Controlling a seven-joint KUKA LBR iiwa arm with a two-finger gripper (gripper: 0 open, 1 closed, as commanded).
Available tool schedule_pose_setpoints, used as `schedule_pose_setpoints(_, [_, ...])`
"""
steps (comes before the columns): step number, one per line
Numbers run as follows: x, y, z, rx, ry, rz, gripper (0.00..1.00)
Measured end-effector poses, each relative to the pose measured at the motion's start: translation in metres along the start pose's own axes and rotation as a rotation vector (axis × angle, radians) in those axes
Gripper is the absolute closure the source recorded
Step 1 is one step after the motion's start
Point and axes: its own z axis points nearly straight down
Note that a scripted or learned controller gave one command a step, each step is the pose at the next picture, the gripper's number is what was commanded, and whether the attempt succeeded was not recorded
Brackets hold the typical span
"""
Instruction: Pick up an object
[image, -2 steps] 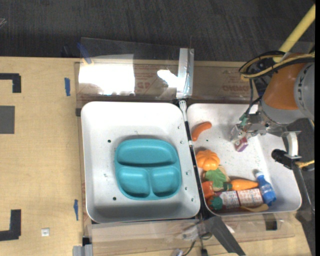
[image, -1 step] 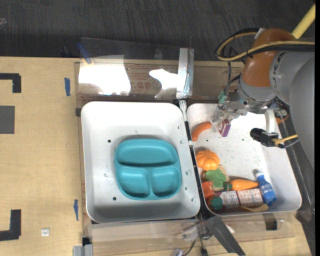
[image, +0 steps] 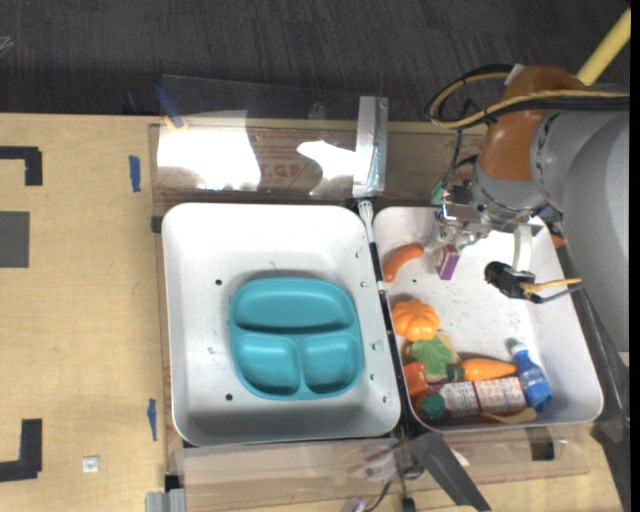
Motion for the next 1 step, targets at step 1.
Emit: schedule_pose_setpoints(1, [0.0385,-0.0046,-0.0778,-0.007,0.000,-0.147,1.00])
